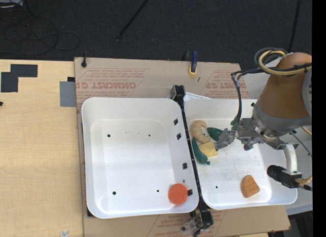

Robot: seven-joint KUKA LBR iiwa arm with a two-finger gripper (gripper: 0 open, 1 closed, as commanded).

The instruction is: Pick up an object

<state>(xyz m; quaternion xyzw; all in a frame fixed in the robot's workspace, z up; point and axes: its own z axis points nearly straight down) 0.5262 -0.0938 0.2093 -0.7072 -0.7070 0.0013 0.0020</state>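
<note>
In the right bin, against its left wall, lies a small heap: a tan, rounded object, a yellow piece and a dark green object. My gripper is low in this bin, right at the green object's right edge and seemingly touching it. An orange-brown wedge lies apart near the bin's front right. A red-orange ball rests in the front right corner of the left bin.
A black divider with clips runs between the two bins. The arm's orange band and cables hang over the right bin's far right side. Brown cardboard lies under both bins.
</note>
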